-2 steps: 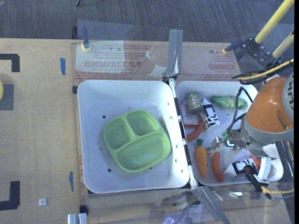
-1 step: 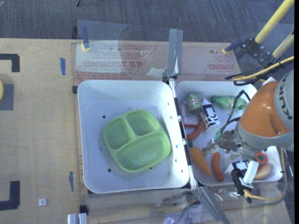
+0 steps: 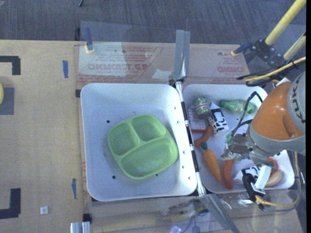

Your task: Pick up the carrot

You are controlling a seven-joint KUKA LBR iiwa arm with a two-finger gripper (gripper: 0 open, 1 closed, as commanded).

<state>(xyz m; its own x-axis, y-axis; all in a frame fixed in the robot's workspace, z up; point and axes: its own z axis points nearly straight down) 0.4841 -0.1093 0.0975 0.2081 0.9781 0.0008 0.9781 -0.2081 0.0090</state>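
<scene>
Taking the right bin (image 3: 272,92) as reference: to its left, the other white bin (image 3: 97,101) carries a glossy green divided plate (image 3: 142,145). Inside the reference bin, the tapered orange carrot (image 3: 212,164) lies near the left wall; a second orange piece (image 3: 228,173) sits just right of it. A green-capped can (image 3: 202,107) stands behind. My pincer (image 3: 236,148) hovers beside the carrot; I cannot tell its opening.

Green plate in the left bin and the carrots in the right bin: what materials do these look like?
Green plate: likely moulded plastic, one uniform colour, soft sheen, rounded divider ridges. Carrots: probably toy plastic or rubber, flat saturated orange with no surface texture; too small to say which. Left bin: apparently white plastic, matte, smooth.
</scene>
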